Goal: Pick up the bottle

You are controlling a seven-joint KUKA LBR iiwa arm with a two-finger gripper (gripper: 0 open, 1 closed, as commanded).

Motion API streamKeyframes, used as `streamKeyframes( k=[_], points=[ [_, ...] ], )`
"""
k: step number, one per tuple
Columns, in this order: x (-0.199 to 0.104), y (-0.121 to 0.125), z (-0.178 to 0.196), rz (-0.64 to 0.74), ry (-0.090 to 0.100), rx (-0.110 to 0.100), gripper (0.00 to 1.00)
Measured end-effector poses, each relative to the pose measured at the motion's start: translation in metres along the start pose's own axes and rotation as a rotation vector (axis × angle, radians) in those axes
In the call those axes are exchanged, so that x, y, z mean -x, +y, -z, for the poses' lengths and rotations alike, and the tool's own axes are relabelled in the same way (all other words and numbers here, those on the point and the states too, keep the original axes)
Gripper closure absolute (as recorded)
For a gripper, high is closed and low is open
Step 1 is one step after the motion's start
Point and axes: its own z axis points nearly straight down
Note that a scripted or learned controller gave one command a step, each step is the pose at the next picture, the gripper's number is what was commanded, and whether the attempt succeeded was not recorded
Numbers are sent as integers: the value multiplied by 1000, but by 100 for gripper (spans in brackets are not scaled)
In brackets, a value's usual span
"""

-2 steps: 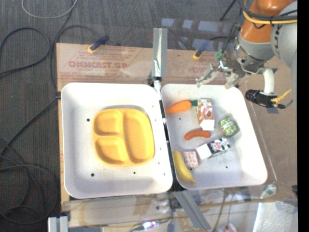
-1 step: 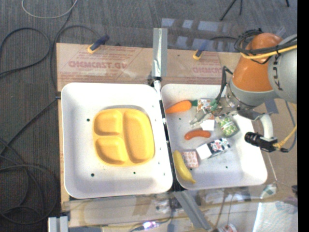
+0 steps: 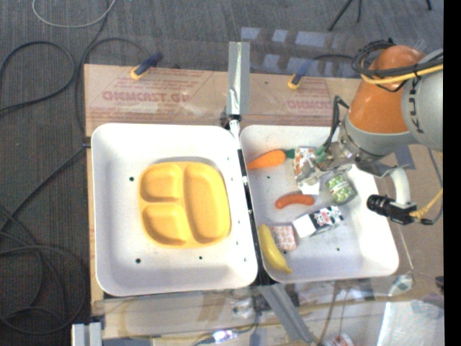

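Observation:
The bottle (image 3: 321,220) is small, with a white cap and a dark label. It lies on its side in the right bin (image 3: 374,254), near the middle. My gripper (image 3: 310,167) hangs low over the upper middle of that bin, just right of the carrot's green top and above the red sausage. It is a hand's width up and left of the bottle and does not touch it. The grey arm with its orange band (image 3: 382,96) reaches in from the upper right.
The right bin also holds an orange carrot (image 3: 266,158), a red sausage (image 3: 294,200), a yellow banana (image 3: 274,249), a small pink packet (image 3: 285,236) and a green-speckled item (image 3: 340,189) beside the gripper. A yellow divided tray (image 3: 185,202) sits in the left bin (image 3: 115,157).

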Motion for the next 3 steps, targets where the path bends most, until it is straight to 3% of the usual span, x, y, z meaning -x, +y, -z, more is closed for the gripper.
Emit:
streamKeyframes(
  k=[1,2,3],
  points=[
    [24,-72,45,212,-3,0,100],
    [59,-106,47,237,-4,1,100],
    [86,-112,45,354,-4,1,100]
  ],
)
